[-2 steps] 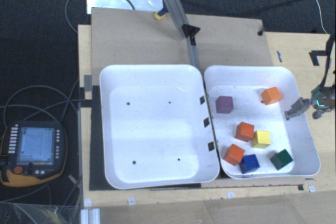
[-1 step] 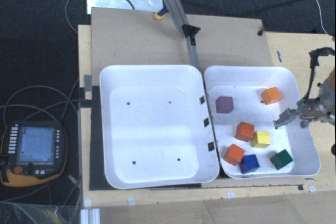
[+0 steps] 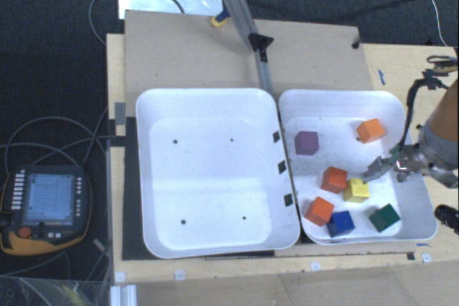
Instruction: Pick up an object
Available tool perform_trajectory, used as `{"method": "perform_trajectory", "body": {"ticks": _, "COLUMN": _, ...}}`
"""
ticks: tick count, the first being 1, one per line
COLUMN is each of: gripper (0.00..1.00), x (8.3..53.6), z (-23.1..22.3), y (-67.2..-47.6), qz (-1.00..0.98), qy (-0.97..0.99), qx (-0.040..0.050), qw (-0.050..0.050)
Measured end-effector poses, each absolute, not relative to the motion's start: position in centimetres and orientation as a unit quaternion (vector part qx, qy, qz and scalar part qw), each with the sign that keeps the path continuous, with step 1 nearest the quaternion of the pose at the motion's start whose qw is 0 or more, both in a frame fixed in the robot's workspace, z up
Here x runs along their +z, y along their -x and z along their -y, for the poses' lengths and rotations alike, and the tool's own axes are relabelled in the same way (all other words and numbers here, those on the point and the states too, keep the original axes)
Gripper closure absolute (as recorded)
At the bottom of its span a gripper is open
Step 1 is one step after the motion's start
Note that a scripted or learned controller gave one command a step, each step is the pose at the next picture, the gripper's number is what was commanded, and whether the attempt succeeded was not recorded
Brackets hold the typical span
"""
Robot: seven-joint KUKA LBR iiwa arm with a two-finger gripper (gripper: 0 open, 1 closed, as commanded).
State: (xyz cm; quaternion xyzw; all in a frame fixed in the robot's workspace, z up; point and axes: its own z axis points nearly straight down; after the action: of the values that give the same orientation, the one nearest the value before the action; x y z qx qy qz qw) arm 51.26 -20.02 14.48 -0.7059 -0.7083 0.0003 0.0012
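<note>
Yellow block (image 3: 356,189) | just left of fingers (image 3: 378,170) | finger state: cannot tell

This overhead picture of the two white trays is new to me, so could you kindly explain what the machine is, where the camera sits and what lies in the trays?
The picture comes from one fixed camera above the bench, looking down at a slant. The machine is a grey robot arm reaching in from the right; its two-finger pincer hangs over the right shallow white plastic bin, close to the small yellow cube. I see nothing between its fingers. That bin also has a purple cube, an orange cube at the back, a red-orange cube, another orange cube, a blue cube and a green cube. The left white bin sits alongside. The handheld control pad lies on the floor.
</note>
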Motion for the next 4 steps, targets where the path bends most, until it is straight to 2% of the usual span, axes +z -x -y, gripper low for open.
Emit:
{"method": "perform_trajectory", "body": {"ticks": 1, "gripper": 0.00, "x": 11.5, "z": 20.1, "y": -51.7, "qz": 0.709, "qy": 0.705, "qx": -0.0037, "qw": -0.006}}
{"method": "perform_trajectory", "body": {"ticks": 2, "gripper": 1.00, "x": 12.5, "z": 20.2, "y": -51.9, "qz": 0.709, "qy": 0.705, "qx": -0.0049, "qw": -0.007}}
{"method": "perform_trajectory", "body": {"ticks": 3, "gripper": 1.00, "x": 18.9, "z": 20.6, "y": -51.9, "qz": 0.709, "qy": 0.705, "qx": -0.0015, "qw": -0.004}}
{"method": "perform_trajectory", "body": {"ticks": 4, "gripper": 1.00, "x": 22.4, "z": 20.6, "y": -52.1, "qz": 0.709, "qy": 0.705, "qx": -0.0013, "qw": -0.003}}
